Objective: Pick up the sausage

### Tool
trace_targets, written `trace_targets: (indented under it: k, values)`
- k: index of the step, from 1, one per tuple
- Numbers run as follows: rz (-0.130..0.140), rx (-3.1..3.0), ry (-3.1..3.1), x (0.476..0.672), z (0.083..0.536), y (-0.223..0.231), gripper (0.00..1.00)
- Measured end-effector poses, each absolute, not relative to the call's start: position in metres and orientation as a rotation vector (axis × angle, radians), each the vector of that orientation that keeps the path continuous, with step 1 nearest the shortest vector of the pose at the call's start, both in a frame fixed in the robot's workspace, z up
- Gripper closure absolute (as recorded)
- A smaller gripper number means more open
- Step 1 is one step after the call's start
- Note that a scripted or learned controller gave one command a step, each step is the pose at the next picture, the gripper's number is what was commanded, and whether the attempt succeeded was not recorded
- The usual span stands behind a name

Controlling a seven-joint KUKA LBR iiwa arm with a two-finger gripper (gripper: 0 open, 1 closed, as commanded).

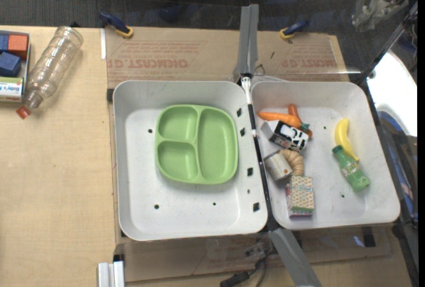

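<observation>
Wooden bench: in the right white bin (382, 209), the tan curved sausage (295, 161) touches a grey block (277, 167); approach from its free side. The gripper (373, 3) is high up; whether it is open, I cannot tell.

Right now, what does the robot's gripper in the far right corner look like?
The gripper is a pale grey, metallic-looking assembly, with darker parts above it and small teal and red flecks near the top. It is too blurred to make out markings or cables.
</observation>
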State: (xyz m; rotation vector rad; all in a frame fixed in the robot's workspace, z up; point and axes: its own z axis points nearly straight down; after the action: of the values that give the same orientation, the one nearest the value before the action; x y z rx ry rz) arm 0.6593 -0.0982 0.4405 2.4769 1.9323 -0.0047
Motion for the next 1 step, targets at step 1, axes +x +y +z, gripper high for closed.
trace_targets:
  k: [1]
  values:
    - [-0.005, 2.593, 1.775, 0.6595, 0.4403, -0.105, 1.0]
